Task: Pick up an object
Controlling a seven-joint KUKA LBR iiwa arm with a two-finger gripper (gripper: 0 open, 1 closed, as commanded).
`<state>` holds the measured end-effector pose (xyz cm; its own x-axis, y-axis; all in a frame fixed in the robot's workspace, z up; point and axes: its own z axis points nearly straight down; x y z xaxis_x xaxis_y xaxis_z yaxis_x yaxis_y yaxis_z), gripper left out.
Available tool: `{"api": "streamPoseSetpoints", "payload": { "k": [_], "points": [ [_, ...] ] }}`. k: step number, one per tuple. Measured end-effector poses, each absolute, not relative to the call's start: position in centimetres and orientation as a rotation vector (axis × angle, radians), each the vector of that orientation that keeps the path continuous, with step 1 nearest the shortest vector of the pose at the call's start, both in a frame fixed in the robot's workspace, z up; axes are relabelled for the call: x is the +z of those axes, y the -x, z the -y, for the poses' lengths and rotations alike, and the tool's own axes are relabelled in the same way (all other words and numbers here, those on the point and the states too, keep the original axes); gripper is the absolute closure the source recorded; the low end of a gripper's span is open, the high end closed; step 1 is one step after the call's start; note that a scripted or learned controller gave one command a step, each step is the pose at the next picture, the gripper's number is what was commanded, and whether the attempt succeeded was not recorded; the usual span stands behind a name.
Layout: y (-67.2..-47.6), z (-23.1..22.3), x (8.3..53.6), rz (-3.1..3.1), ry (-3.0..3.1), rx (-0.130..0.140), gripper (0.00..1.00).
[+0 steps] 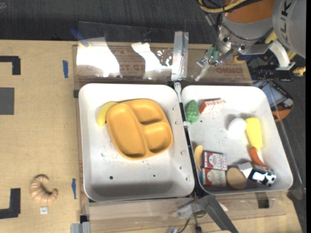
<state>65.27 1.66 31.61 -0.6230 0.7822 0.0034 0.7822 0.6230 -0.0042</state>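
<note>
I count two white bins [92, 130]. One has one orange tray [138, 127]. I see two small cartons [214, 166] in the other.

Tan bench top [34, 130] spreads left, black corner marks [12, 64] and blue tape strips [65, 68] on it; dark grey floor [97, 4] lies beyond, glare on clear sheeting [126, 57].

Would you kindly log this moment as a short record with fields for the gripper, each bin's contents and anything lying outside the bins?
gripper: gripper above the right bin's far edge, holding nothing visible
left bin: orange divided plate, banana partly under it
right bin: green object, white ball, yellow object, small cartons
outside bins: croissant on the bench
</note>
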Motion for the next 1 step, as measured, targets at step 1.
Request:
{"api": "streamPoseSetpoints", "payload": {
  "k": [1],
  "points": [
    [-58.65,0.3,35.25,2.675,1.651,-0.002,1.0]
  ]
}}
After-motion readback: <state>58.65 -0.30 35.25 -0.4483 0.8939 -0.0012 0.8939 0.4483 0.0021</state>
